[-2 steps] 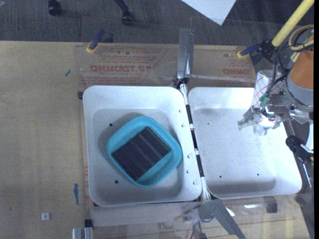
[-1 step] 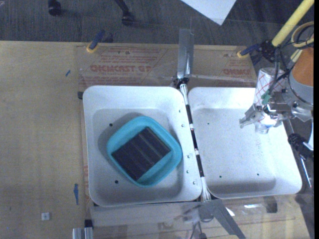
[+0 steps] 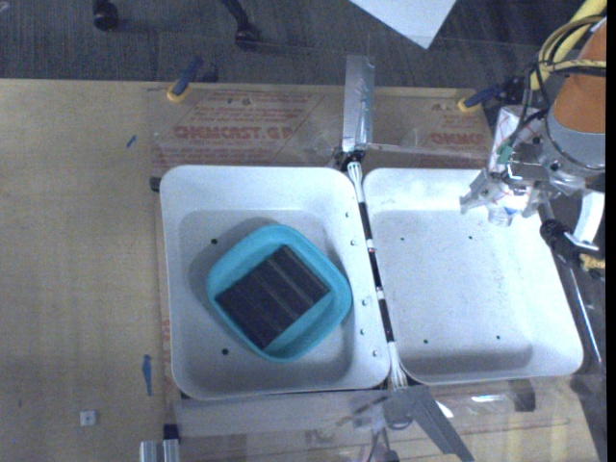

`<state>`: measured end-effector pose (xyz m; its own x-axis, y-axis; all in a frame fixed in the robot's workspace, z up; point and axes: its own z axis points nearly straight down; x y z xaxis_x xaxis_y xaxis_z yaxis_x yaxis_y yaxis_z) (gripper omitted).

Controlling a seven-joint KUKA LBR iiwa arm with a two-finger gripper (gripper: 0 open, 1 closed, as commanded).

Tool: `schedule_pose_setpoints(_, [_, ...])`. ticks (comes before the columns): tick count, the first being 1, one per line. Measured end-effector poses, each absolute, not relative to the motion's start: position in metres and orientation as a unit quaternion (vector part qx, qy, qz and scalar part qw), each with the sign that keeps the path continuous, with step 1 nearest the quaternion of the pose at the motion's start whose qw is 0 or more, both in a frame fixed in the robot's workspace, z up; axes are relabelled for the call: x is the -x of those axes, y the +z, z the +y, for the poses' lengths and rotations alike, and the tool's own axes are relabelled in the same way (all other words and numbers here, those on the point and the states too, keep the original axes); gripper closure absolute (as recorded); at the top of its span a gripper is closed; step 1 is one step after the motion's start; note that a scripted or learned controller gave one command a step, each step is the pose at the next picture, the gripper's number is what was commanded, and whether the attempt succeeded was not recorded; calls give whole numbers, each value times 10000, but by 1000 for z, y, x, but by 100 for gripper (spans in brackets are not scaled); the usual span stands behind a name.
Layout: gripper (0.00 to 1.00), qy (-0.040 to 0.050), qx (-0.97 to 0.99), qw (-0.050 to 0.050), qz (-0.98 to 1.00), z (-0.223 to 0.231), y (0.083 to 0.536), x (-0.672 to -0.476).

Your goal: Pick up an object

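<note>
Faintly legible red lettering on bench board (image 3: 234,131), blue tray (image 3: 279,292) unlabelled

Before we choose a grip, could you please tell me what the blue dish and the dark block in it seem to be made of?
Blue dish: probably moulded plastic, smooth and slightly glossy, with rounded corners and uniform colour.
Dark block: unclear, perhaps rubber or plastic; matte black with parallel ridges.

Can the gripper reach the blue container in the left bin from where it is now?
Probably yes: the blue container lies uncovered, and nothing stands between it and the gripper but the low divider.
</note>
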<state>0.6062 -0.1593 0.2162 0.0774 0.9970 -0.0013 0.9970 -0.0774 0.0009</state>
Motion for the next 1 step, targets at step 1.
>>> schedule_pose_setpoints(1, [100,3,-7335,20,6796,-159,226,-607])
